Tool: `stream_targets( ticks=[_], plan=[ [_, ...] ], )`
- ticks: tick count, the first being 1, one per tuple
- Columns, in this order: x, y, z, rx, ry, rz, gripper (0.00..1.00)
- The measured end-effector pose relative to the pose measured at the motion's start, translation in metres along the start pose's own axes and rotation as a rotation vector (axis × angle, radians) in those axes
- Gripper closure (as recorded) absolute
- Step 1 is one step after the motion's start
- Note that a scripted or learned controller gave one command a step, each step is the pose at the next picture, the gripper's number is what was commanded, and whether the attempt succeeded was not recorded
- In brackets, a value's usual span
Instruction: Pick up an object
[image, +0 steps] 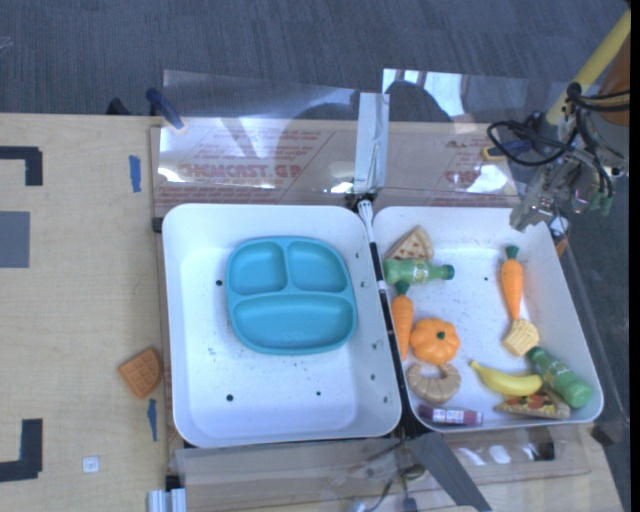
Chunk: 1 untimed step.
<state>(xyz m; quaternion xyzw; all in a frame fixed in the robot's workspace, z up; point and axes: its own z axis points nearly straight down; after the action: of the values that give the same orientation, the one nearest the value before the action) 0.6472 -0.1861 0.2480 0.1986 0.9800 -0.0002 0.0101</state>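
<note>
End effector (535, 212) hovers over far right corner of right bin (575, 300), grip state cannot be told, nothing visibly held. Carrot (512, 282) lies just near of it; banana (507, 379), pumpkin (435, 340), green bottle (416, 271) nearby. Blue divided plate (290, 295) in left bin (190, 330).

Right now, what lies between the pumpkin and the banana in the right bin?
In the camera view, bare white bin floor separates the pumpkin from the banana; the bagel sits just below the pumpkin, off that line.
</note>
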Motion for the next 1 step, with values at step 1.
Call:
stream_targets(
  ticks=[1],
  plan=[
    [0.0752, -0.0703, 0.1563, -0.001, 0.01, -0.448, 1.0]
  ],
)
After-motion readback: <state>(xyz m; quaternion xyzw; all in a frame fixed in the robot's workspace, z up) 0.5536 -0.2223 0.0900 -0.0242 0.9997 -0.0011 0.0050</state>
